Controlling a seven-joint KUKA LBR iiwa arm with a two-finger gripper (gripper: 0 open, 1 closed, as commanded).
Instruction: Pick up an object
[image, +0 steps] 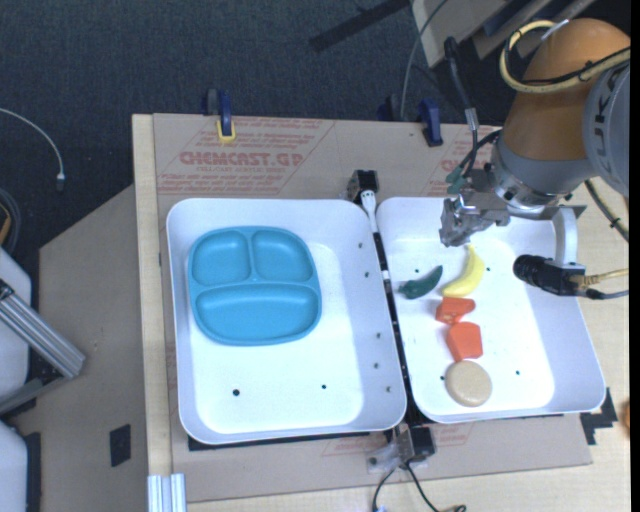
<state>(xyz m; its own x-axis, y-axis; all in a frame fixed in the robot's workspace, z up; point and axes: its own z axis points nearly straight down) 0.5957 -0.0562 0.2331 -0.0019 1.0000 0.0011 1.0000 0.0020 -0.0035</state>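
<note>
The right bin (530, 345) holds a yellow banana (465, 274), a dark green pepper-like piece (422, 283), a small orange piece (452, 308), a larger orange block (465, 341) and a round beige disc (468, 384). My gripper (458, 228) hangs over the bin's upper part, just above and left of the banana's top end. Nothing is visible between its fingers.
The left bin (340, 330) carries a blue divided plate (256, 284). A black cylindrical fitting (545, 272) juts over the right bin's right side. Clamps (224, 112) hold the cardboard base at the back edge. Cables run behind the arm.
</note>
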